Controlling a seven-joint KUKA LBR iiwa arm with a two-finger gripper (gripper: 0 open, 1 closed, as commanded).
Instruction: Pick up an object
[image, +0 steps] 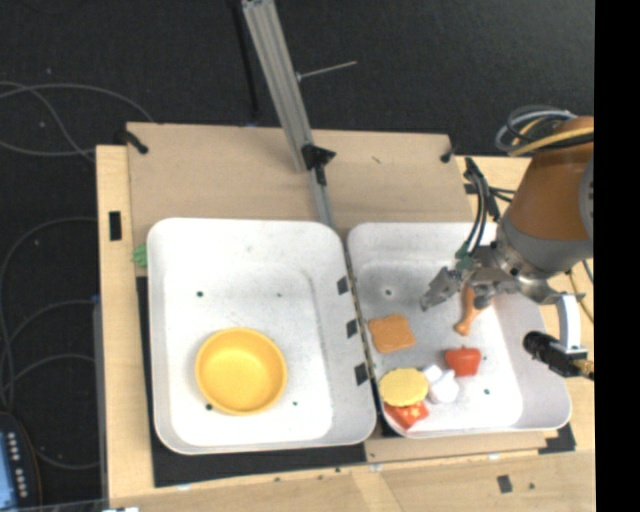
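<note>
orange stick (465, 312), upright betw fingers, rt bin (400, 250)

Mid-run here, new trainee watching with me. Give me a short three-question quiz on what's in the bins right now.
1. True or false: the yellow bowl lies in the left bin.
2. Which item lies nearest the divider between the bins? A) the orange square piece B) the red piece C) the yellow bowl
3. Fill in: the pincer hangs over the ___ bin.

Key: 1 true. 2 A; the orange square piece sits beside the divider in the right bin. 3 right; it hangs above the bin's middle, up and right of the orange square piece.
</note>
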